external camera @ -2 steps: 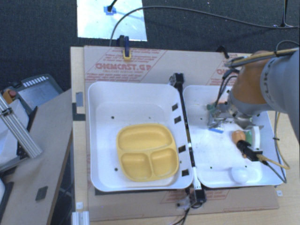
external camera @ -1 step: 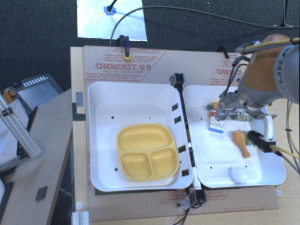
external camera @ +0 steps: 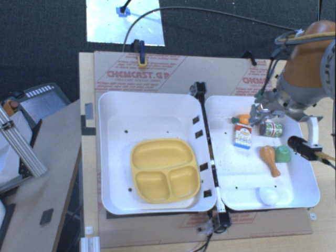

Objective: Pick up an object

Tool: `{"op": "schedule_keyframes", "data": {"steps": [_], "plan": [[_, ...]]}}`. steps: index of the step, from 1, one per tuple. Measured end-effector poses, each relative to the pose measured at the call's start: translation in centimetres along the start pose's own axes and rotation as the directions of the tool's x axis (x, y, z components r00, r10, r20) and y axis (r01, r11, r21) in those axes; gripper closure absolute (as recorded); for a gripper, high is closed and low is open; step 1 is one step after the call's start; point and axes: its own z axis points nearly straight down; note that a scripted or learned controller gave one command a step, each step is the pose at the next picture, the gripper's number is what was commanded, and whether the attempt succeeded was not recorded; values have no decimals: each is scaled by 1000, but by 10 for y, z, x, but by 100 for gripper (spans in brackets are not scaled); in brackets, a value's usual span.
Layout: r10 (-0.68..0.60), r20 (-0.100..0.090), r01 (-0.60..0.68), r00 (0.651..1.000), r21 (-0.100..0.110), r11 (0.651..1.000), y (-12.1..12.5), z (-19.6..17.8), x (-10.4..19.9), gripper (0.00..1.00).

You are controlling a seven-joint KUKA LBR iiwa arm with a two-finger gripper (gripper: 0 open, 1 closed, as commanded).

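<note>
Right bin, holding carton, can, drumstick, carrot: end effector is lowered beside carrot, finger state cannot be told; nothing is seen lifted, pick left undone.

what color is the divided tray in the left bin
Yellow; the divided tray shows clearly in the camera view.
</note>
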Motion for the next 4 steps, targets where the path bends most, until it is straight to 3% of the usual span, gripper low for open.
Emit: {"op": "schedule_keyframes", "data": {"steps": [1, 4], "plan": [[0, -1, 0, 1000, 5, 1000, 1, -16, 0, 100], [-6, -4, 6, 1000, 6, 1000, 14, -26, 160, 100]]}}
